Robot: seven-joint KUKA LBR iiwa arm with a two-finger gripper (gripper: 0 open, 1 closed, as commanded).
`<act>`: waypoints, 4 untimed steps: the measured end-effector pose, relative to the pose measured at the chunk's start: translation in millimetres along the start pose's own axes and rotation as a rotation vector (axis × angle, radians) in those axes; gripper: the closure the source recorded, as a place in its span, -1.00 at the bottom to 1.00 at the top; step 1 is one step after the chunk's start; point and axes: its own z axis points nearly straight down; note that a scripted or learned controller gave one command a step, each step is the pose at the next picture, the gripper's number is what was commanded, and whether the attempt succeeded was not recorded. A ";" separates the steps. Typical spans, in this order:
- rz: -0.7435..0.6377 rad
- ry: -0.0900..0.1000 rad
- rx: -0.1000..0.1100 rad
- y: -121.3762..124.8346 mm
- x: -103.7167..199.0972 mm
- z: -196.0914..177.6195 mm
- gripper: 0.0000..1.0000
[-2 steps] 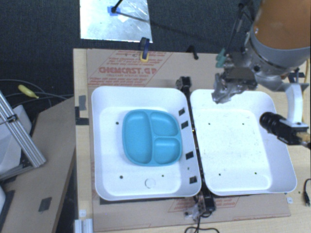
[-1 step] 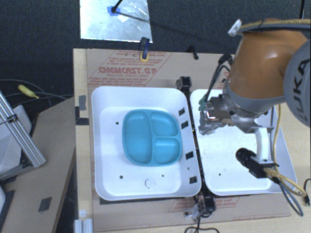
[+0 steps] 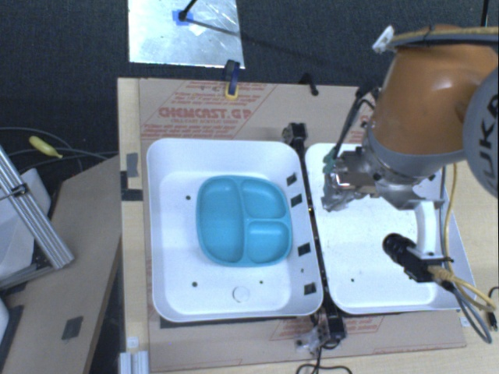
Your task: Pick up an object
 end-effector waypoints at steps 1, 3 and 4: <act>-0.003 0.000 0.000 -0.2 3.9 -0.3 1.00; -0.006 0.001 0.004 -0.8 -2.8 49.1 1.00; -0.012 0.006 -0.010 0.4 65.6 -45.3 1.00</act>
